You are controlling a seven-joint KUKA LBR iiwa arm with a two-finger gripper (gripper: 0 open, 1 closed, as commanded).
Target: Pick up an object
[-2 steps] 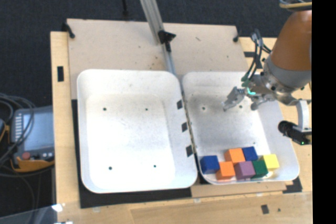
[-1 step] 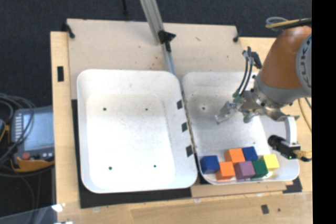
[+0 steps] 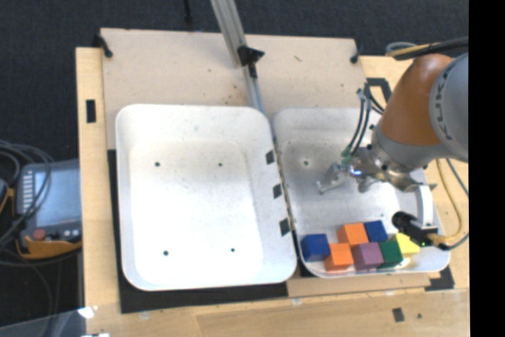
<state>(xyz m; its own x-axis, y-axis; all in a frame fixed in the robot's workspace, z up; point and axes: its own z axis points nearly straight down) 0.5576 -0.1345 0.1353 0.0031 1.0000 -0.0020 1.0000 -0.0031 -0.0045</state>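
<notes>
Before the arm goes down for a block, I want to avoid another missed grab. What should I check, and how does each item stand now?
1. Blocks within reach: ok. They cluster at the near edge of the right bin.
2. End effector above the blocks: not ok. It hangs over bare bin floor, farther back than the cluster.
3. An easy target: ok. The blue block sits at the cluster's left end with bare floor on its left.
4. Tight neighbours: not ok. The orange block, purple block and green block touch side by side.
5. Finger opening: cannot tell.
</notes>
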